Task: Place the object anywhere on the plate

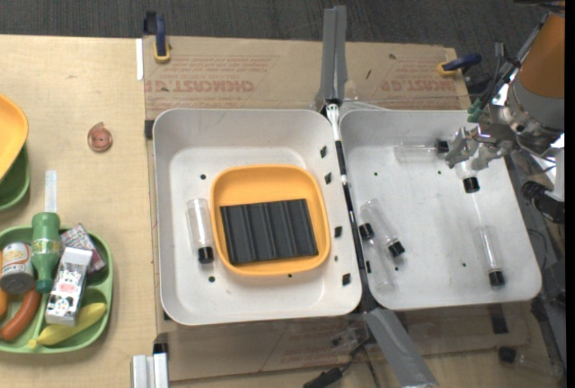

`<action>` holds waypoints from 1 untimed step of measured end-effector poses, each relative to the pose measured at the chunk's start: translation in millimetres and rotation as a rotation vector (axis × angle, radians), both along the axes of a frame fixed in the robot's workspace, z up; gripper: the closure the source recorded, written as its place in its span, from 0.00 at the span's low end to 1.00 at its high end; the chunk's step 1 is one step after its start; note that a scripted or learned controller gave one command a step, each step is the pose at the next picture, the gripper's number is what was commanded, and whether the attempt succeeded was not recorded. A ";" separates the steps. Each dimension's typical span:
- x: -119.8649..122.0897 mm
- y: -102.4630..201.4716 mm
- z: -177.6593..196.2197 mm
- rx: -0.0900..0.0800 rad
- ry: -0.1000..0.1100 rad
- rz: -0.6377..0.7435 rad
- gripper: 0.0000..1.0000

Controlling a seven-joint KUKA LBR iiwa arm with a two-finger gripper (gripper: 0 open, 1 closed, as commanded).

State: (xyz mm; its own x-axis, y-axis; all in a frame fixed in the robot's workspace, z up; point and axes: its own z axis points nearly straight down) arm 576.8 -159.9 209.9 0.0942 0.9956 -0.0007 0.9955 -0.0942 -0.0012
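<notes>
An orange plate point(269, 187) lies in the left bin point(175, 287), and a black ridged slab point(269, 231) rests flat on it. A clear tube with a black cap point(198, 229) lies just left of the plate. My gripper point(472, 150) hangs over the upper right part of the right bin point(431, 287). Another clear capped tube point(415, 150) lies immediately to its left, cap end toward the gripper. A small black piece point(470, 186) sits just below the gripper. Whether anything is held is unclear.
Two short capped tubes point(382, 232) lie at the right bin's left side, and one longer tube point(490, 256) lies near its right wall. A metal divider point(333, 63) runs between the bins. On the left bench stand a green tray of toy food point(54, 287) and a yellow bowl point(11, 139).
</notes>
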 end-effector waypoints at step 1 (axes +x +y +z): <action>55.2 11.2 -6.0 -0.001 0.000 0.144 1.00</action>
State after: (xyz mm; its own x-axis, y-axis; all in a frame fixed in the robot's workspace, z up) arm 632.0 -148.6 203.9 -0.0498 0.9988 -0.0020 0.9988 0.0498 -0.0011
